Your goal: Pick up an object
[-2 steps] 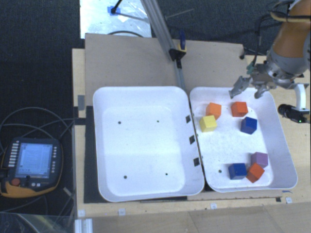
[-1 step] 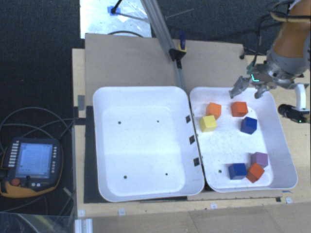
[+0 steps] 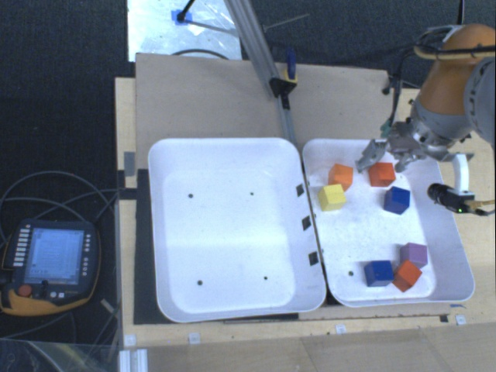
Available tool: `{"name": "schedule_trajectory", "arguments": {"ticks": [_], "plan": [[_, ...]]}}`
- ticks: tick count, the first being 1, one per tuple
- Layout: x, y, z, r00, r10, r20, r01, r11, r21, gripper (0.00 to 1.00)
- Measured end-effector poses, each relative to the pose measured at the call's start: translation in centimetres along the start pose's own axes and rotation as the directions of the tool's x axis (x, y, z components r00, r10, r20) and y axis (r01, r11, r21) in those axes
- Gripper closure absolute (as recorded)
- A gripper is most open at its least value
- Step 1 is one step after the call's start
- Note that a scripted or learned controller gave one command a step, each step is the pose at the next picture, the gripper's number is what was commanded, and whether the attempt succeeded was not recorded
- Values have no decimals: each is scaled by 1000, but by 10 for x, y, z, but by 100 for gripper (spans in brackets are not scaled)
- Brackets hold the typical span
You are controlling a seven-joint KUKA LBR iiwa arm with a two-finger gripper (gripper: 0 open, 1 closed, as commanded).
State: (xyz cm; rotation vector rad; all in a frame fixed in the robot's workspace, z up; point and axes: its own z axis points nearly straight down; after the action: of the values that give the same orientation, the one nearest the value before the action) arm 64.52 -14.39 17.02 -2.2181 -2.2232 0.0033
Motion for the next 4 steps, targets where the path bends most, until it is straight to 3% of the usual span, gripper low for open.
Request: {"name": "schedule_trajectory", "arguments": {"ticks": [1,2,3,4], "plan": [[-6,-4,44,1000,0,0,0,1000,0,0],[-7,2,50,1000,-1,5,1,1000,-21,0],[-8,3,40,1000,-3,8,4,1000,-25,100],[-18,3,-18,1000,-1,2,1,1000,-11,100]]}}
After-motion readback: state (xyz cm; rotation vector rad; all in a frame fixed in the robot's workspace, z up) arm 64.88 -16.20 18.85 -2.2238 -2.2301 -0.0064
